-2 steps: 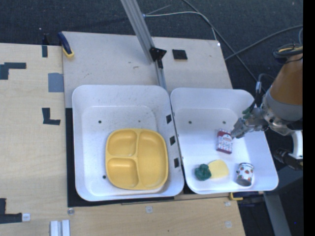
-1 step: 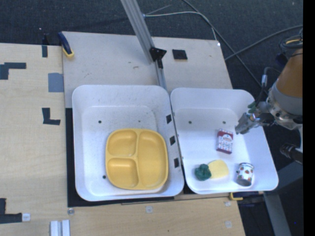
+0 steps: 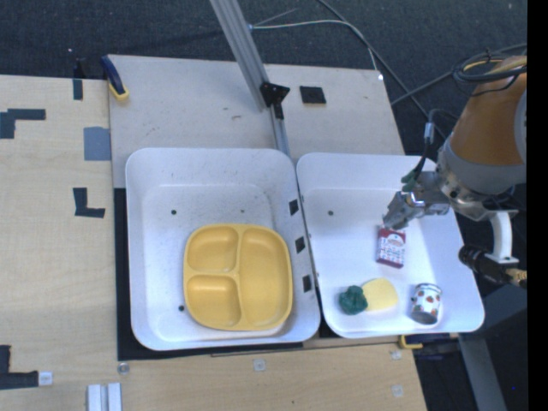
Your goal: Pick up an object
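1. Here, in the camera view, two white bins are seen side by side on the tabletop (image 3: pixel 51 229): the left bin (image 3: pixel 154 187) holds a yellow tray (image 3: pixel 238 276), and the right bin (image 3: pixel 342 187) holds four small things.
2. A red packet (image 3: pixel 391 248) lies near the middle of the right bin; a green lump (image 3: pixel 352 299) and a yellow block (image 3: pixel 380 295) touch each other near the front wall, with a small can (image 3: pixel 425 303) just beside them at the front right.
3. The gripper (image 3: pixel 399 216) is placed just above the packet's upper edge; whether it is open or closed cannot be told, and nothing is seen held.
4. The step is judged to be the approach. A descent over the packet, then a closing and a lift, would be called for next.
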You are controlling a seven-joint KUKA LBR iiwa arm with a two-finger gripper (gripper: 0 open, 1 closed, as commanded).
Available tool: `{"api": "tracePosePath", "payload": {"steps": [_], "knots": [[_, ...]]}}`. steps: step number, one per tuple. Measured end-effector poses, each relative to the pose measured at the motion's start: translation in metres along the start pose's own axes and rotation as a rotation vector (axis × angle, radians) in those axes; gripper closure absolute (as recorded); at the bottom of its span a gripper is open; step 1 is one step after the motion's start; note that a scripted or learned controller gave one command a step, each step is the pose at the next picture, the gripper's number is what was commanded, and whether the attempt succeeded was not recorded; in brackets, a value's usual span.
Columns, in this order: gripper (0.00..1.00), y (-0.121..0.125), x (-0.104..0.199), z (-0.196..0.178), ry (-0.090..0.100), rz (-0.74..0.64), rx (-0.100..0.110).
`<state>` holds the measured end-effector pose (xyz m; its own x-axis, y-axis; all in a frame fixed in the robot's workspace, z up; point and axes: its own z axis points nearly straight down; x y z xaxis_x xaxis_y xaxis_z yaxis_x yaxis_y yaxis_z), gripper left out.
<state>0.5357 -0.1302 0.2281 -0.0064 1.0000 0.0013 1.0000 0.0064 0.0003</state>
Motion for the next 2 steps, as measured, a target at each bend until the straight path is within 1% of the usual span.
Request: {"api": "tracePosePath", "payload": {"steps": [1, 2], "knots": [[1.00, 0.002, 0.058, -0.009, 0.001, -0.001, 0.001], [1.00, -0.004, 0.111, 0.000, 0.000, 0.001, 0.003]]}}
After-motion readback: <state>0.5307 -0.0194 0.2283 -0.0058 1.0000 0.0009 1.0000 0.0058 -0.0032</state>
